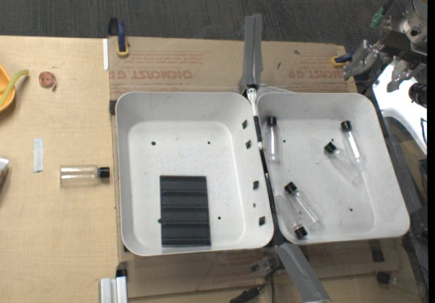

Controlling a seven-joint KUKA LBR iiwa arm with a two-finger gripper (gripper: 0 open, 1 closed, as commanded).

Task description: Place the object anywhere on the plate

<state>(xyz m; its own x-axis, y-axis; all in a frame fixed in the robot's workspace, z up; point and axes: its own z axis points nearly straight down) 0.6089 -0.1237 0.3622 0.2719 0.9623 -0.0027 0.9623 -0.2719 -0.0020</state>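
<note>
Clear plastic vials with black caps (273,138) lay scattered in the right white bin (387,159); a black ribbed plate (183,210) sat in the left white bin (129,159). The claw's (380,47) state could not be told.

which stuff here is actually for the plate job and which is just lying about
For the job:
- dark ridged plate in the left bin
- clear vials with black caps in the right bin, such as one at
- gripper at upper right

Lying about:
- small bottle on the bench
- orange dish
- clamps
</note>
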